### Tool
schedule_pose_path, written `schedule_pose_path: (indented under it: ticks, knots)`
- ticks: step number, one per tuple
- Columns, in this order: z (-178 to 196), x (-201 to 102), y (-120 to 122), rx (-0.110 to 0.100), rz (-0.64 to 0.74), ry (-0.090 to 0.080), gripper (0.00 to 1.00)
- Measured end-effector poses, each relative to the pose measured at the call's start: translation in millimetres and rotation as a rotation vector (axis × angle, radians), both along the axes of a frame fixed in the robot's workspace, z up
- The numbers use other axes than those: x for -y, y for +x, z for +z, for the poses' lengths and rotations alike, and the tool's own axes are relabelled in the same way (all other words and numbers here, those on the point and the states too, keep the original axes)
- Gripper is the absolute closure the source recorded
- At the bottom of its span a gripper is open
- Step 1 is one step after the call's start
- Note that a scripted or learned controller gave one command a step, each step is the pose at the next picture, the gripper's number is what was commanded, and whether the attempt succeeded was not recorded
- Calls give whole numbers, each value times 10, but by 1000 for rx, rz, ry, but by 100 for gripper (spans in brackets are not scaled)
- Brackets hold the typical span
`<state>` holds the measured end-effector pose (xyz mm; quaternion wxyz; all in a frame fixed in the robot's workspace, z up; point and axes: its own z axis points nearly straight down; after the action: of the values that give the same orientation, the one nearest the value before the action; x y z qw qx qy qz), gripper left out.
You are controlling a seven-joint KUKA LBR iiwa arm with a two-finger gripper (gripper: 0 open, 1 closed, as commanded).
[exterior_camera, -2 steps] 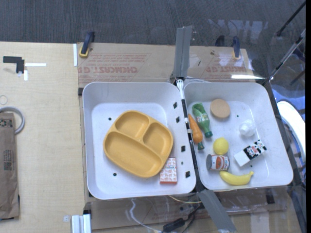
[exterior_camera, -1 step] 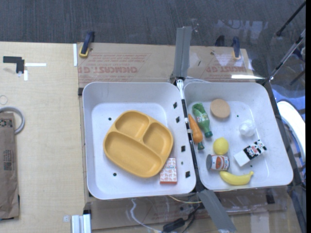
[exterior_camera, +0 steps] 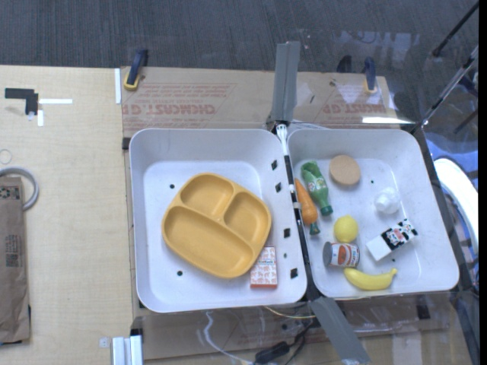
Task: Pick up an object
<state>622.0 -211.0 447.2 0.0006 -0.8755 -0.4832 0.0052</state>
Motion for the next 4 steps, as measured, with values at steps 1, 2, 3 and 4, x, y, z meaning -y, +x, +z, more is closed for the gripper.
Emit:
schedule_pose_path:
  ticks: [1,2,3,4]
  knots:
    - [65,-8,13,-6,4,-2,100]
    - [135,-16,25,-11,8,-4,100]
    - [203,-22,38,-16,11,-6,100]
    - [267,-31,52,-23,15,-7,100]
